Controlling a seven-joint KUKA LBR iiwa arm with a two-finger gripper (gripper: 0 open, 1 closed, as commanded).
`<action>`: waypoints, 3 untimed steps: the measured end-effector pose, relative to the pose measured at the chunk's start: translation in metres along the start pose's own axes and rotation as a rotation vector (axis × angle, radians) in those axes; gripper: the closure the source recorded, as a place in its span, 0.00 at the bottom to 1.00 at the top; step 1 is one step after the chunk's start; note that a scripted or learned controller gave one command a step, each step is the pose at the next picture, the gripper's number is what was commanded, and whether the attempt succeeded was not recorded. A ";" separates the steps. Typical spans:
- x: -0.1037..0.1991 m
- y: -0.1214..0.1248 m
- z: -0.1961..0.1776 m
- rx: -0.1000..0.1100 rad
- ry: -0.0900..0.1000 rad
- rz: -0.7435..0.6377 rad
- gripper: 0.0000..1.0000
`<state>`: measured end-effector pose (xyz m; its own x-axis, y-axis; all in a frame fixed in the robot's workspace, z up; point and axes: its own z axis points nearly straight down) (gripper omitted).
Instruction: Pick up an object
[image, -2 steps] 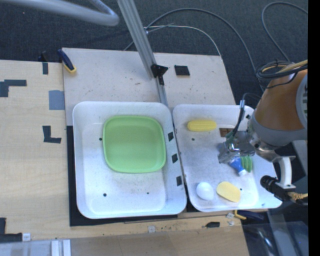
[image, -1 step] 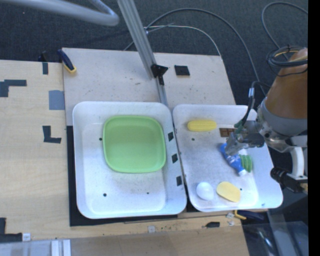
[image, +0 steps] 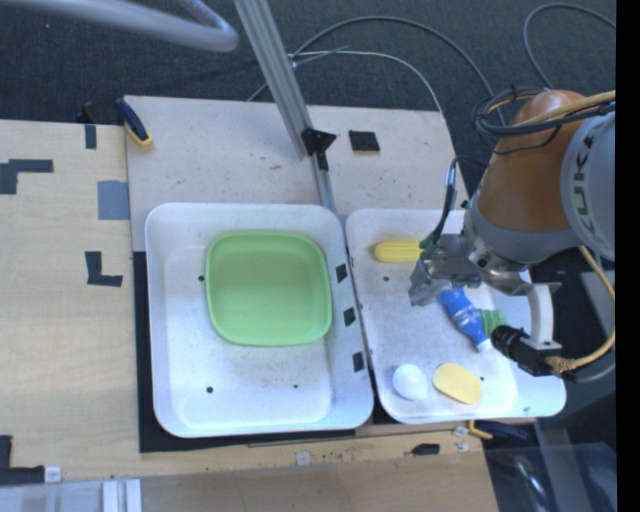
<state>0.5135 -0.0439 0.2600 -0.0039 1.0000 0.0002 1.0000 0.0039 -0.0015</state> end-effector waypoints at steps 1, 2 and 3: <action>0.054 0.026 0.000 -0.001 0.001 -0.001 1.00; 0.093 0.055 0.004 -0.001 0.000 0.001 1.00; 0.139 0.075 0.003 -0.001 0.000 0.000 1.00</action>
